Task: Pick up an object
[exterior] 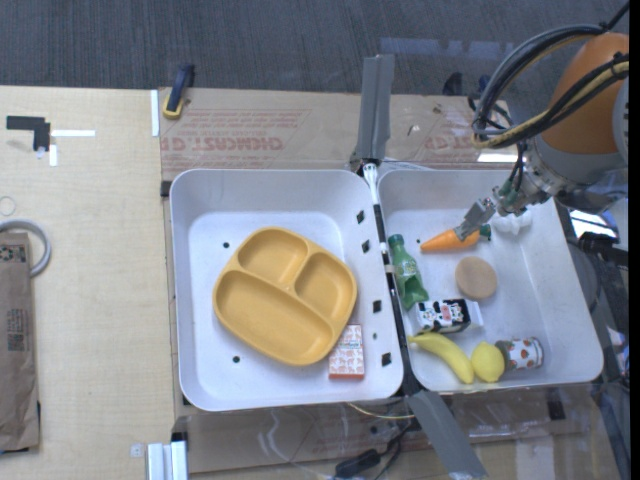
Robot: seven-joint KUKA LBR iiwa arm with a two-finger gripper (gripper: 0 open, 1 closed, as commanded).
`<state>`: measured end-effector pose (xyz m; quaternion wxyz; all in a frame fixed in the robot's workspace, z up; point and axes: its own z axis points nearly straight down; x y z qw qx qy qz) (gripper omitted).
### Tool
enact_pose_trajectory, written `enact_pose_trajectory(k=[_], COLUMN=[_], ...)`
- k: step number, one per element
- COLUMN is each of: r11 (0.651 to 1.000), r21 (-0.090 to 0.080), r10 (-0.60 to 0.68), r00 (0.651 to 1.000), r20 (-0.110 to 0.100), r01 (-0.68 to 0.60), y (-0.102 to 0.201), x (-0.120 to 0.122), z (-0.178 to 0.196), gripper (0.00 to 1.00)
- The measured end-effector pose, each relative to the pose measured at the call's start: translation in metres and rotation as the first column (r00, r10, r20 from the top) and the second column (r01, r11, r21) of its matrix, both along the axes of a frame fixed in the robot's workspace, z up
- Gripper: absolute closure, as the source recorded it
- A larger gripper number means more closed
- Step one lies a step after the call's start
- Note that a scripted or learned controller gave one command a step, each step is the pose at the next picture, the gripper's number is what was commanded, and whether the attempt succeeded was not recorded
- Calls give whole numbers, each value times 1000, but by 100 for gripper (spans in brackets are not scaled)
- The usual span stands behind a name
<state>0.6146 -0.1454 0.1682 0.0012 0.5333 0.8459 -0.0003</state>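
My gripper (492,213) hangs over the back of the right bin (560,298), its tip right at the green-topped end of an orange carrot (445,239); I cannot tell whether it touches the carrot. The carrot lies on the bin floor pointing left. Also in this bin are a green bottle (405,269) along the left wall, a round tan cookie (476,277), a small milk carton (445,315), a banana (444,354), a lemon (488,361) and a small can (522,352) at the front.
The left bin (195,268) holds a yellow divided plate (285,295) and a small red and white box (347,354). A grey divider post (375,108) rises behind the bins. Cables loop over the arm at the upper right.
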Motion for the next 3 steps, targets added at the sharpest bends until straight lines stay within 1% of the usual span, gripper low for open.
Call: enact_pose_trajectory(k=[1, 2, 3], r11=[987, 987, 989], r21=[0, -2, -1], r10=[161, 158, 149], r00=[987, 987, 989], r20=[0, 3, 1], r01=[-161, -158, -149], y=[1, 0, 12], x=[12, 12, 21], z=[-76, -66, 84], gripper=[0, 100, 100])
